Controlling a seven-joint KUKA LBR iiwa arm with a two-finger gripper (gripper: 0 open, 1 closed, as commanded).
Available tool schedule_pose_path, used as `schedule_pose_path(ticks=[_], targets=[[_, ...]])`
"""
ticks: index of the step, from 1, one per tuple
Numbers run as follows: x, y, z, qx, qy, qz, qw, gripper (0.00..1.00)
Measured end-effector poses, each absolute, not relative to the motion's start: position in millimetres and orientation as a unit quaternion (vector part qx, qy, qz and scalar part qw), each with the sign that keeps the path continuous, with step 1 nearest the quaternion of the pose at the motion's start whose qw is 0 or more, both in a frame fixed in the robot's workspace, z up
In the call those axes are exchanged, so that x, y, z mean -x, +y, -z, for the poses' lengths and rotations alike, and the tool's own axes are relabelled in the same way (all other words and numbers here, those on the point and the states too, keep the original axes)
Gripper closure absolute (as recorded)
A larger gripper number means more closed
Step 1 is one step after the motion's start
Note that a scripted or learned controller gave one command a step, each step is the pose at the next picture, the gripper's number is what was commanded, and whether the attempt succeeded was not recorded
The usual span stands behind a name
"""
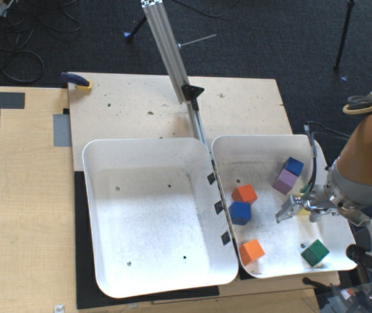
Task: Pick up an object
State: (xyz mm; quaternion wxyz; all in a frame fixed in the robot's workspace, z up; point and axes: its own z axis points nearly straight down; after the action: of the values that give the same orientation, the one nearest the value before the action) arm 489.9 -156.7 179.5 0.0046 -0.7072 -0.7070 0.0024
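Note:
The right bin holds several blocks: an orange cube, a blue cube, a second orange cube, a purple block, a small blue block and a green block. My gripper reaches in from the right over this bin, between the purple block and the green block. A metal finger points left and down toward the bin floor. Nothing shows between the fingers.
The left bin sits beside the right one, with black clips on the shared wall. A slanted aluminium post rises behind the bins. A blue and yellow clamp lies at the bench's far left corner.

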Motion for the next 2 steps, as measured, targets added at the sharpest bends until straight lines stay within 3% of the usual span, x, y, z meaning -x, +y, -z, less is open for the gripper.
schedule_pose_path(ticks=[1, 2], targets=[[-495.8, -153, -119, 0.707, -0.707, -0.0022, 0.005, 0.0], [-496.6, -155, -132, 0.71, -0.704, -0.0011, 0.002, 1.0]])
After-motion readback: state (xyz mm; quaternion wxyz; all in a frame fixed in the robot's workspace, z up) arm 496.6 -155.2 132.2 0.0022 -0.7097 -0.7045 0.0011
